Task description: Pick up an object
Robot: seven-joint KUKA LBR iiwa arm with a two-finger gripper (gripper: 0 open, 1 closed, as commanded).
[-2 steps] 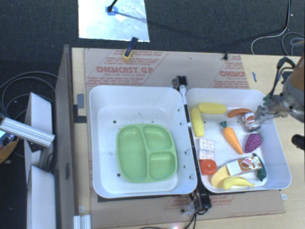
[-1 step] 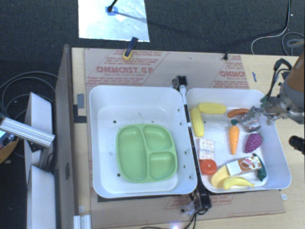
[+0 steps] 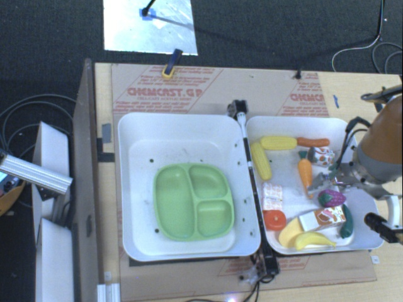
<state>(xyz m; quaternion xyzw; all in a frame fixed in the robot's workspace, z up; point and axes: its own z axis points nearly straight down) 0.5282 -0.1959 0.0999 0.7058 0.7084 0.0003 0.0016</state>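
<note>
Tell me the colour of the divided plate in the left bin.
Light green; the divided plate shows plainly in the camera view.

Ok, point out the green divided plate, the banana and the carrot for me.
green divided plate (image 3: 173, 200), camera view, large left compartment.
banana (image 3: 313, 240), camera view, middle of its curve.
carrot (image 3: 305, 173), camera view, orange body.

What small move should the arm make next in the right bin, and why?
Probably a short descent onto the purple toy. The gripper sits just above it in the right bin, nothing shows between its fingers, and the orange carrot lies close beside.
</note>
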